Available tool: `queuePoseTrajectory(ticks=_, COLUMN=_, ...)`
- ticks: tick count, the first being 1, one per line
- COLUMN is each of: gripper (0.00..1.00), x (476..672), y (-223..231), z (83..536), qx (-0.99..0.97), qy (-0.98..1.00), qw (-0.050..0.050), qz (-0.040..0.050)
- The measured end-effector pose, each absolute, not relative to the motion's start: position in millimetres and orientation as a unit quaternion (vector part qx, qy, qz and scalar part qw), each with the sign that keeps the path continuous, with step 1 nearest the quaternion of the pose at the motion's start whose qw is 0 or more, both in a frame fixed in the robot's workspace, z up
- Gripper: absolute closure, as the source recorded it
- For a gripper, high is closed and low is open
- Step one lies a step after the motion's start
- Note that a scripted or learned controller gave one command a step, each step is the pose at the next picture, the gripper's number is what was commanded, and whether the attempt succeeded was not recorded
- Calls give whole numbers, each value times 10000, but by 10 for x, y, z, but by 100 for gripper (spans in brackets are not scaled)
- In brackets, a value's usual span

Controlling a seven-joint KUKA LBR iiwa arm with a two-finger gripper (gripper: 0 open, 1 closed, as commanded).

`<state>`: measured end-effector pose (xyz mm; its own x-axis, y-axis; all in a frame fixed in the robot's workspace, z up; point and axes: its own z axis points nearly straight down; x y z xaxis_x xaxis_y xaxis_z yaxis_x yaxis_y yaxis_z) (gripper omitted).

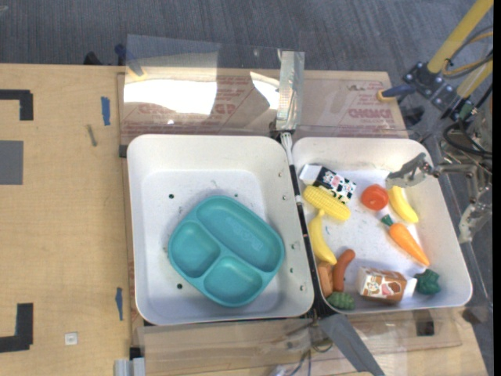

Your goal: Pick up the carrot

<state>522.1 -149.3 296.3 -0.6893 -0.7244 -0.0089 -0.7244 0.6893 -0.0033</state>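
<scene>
The carrot (409, 242) is orange with a small green top. It lies flat in the right bin (456, 233), toward its right wall, with the tip pointing to the front right. A yellow banana (403, 204) lies just behind it and a red tomato (375, 198) sits to its back left. A green broccoli piece (427, 282) sits just in front of its tip.
The right bin also holds a milk carton (335, 183), a corn cob (326, 203), a second banana (320, 240), a sausage (343, 265) and a brown packet (383, 285). A teal divided plate (225, 248) lies in the left bin (149, 210). Metal fixtures (410, 171) stand at the right bin's back right corner.
</scene>
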Motion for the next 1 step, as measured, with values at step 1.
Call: queuePoseTrajectory(ticks=1, gripper=0, x=4980, y=-1552, z=1624, qx=-3635, qy=9316, qw=-24, qz=39)
